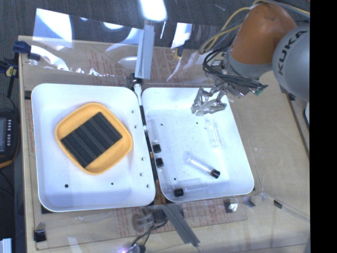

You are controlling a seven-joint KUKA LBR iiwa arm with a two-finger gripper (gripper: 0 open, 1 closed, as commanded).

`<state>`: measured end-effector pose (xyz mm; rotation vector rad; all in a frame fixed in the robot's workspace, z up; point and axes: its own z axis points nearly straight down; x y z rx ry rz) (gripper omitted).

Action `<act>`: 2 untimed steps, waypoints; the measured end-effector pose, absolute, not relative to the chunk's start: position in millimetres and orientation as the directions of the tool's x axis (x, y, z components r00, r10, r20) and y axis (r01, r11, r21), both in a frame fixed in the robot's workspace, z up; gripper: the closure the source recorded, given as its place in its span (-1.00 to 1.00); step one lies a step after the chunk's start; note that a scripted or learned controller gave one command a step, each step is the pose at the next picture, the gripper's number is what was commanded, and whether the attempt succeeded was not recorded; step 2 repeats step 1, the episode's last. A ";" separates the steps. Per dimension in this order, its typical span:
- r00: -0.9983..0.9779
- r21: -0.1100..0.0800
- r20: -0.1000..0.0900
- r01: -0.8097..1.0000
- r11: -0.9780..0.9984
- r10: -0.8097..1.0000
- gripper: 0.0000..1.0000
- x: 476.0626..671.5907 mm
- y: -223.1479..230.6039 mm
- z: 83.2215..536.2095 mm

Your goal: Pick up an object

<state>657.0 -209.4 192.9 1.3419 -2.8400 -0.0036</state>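
Where the gripper hangs over the right bin's far side, its metal fingers are a blur and I cannot tell their gap. Near of it lie a clear tube and a clear black-capped tube. A rounded orange pad with a ribbed black top fills the left bin. The arm's orange band slants in from the far right.

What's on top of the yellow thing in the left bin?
A dark ribbed rectangle covers the middle of the yellow-orange pad, tilted at an angle. The pad's rounded border shows all round it. The part of the pad beneath the rectangle is hidden, as is the left bin floor underneath.
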 end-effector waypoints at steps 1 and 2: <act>-0.069 -0.003 -0.001 -0.998 0.069 -0.998 1.00 648.2 -207.9 243.5; -0.069 -0.003 -0.001 -0.998 0.069 -0.998 1.00 648.2 -207.9 243.5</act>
